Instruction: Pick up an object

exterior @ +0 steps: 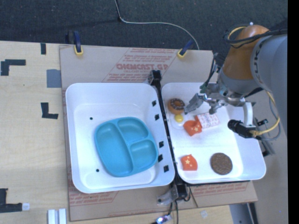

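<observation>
My gripper (pixel 202 108) hangs over the upper part of the right bin (pixel 252 146), open, with its two fingers spread and nothing held between them. Just below it lie a white box with pink stripes (pixel 209 121) and an orange-red block (pixel 192 127). To the left of the fingers sit a brown ring-shaped pastry (pixel 176 105) and a small yellow ball (pixel 179 118). Nearer the front of the same bin are a red box with a yellow mark (pixel 188 162) and a round brown cookie (pixel 221 163).
The left bin (pixel 79 106) holds a blue divided plate (pixel 126 146). A black divider with clips (pixel 161 125) runs between the bins. The arm's grey and orange body (pixel 247 55) stands over the right bin's far right corner. A cable (pixel 154 22) lies behind the bench.
</observation>
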